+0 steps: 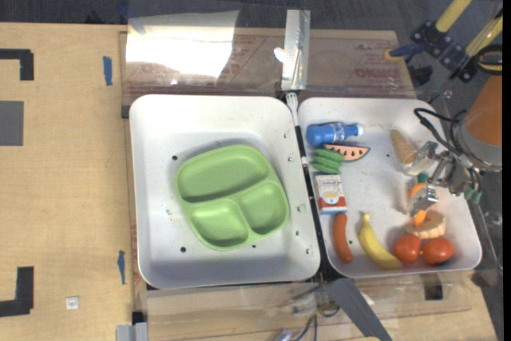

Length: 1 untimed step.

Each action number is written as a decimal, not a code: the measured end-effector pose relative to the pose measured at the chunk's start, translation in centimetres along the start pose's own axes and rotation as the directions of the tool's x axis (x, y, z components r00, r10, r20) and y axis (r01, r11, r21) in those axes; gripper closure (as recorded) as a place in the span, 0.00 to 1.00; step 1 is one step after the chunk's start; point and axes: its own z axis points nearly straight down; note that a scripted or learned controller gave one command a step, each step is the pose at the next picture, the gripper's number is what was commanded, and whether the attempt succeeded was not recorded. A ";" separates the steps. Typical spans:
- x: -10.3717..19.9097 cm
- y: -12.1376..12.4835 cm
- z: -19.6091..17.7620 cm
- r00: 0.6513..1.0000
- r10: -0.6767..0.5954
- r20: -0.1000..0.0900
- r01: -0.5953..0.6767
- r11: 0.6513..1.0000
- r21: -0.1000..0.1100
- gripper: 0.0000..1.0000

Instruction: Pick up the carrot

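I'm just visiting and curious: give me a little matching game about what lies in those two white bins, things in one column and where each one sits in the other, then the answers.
Things:
1. green divided plate
2. blue bottle
3. banana
4. two tomatoes

Places:
A. top of the right bin, near the divider
B. bottom right corner of the right bin
C. middle of the left bin
D. bottom of the right bin, between the sausage and the tomatoes

Pairs: 1-C, 2-A, 3-D, 4-B
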 end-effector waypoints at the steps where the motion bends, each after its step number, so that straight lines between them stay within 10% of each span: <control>1: 4.4 -1.1 1.2 0.975 0.222 -0.010 -0.222 0.975 -0.001 0.00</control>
